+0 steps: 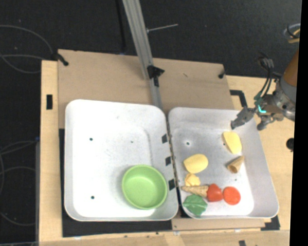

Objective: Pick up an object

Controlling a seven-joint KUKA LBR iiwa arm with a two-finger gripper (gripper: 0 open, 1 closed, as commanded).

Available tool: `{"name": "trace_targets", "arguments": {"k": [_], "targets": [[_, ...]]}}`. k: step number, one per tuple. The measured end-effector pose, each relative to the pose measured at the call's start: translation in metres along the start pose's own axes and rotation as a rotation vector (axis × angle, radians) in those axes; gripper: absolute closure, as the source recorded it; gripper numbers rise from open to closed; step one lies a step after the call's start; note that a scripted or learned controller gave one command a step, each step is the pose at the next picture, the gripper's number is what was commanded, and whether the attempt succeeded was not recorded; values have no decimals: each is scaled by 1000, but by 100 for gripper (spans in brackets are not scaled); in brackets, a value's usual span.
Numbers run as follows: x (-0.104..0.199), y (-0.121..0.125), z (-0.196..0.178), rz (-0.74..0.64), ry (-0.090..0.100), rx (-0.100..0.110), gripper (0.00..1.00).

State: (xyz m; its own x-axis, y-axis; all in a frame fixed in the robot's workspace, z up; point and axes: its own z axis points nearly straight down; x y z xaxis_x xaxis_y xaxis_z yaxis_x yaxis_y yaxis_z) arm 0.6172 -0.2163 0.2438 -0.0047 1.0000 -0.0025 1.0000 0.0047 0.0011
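The right bin (210,123) holds several small items: a yellow piece (232,142), a yellow oval lump (195,162), a tan wedge (235,164), a small yellow bit (192,179), a cone-shaped piece (195,189), two red balls (215,193) (232,195) and a green piece (194,204). My gripper (252,121) hangs over the bin's far right corner, just above and to the right of the yellow piece. Its fingers are spread open with nothing between them.
A green bowl (144,186) stands in the left bin (101,138) near its front right corner. A grey metal pole (142,47) slants up from the back of the divider between the bins. Black cables lie on the dark floor at left.
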Motion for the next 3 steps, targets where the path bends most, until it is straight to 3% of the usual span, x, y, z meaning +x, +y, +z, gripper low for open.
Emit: {"name": "trace_targets", "arguments": {"k": [2, 3], "targets": [[-9, -8, 115, 6, 0, 6, 0], [-11, -8, 144, 8, -2, 3, 0]]}}
